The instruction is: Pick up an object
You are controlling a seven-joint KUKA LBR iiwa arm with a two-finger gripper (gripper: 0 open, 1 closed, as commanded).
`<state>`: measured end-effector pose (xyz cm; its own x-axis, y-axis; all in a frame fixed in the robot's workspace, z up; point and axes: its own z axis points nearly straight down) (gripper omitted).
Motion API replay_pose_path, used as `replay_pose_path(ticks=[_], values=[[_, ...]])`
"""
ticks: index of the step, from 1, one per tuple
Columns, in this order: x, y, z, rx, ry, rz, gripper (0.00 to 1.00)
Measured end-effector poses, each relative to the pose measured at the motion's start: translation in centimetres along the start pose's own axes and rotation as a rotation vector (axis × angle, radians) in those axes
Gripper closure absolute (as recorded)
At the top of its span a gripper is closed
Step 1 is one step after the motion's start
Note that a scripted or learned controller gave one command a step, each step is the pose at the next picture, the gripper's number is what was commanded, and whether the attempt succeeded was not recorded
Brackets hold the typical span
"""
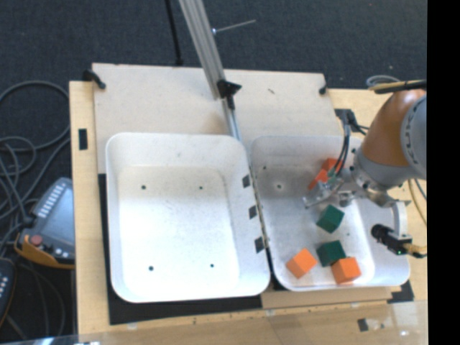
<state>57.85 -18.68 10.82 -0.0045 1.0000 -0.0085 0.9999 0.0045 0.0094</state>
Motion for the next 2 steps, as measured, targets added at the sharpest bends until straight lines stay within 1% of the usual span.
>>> replay_pose_path(ticks=[1, 2], values=[[4.2, -4.9, 0.7, -0.001, 0.002, 0.009, 0.00], [3.9, -4.6, -0.4, -0.006, 0.002, 0.013, 1.00]])
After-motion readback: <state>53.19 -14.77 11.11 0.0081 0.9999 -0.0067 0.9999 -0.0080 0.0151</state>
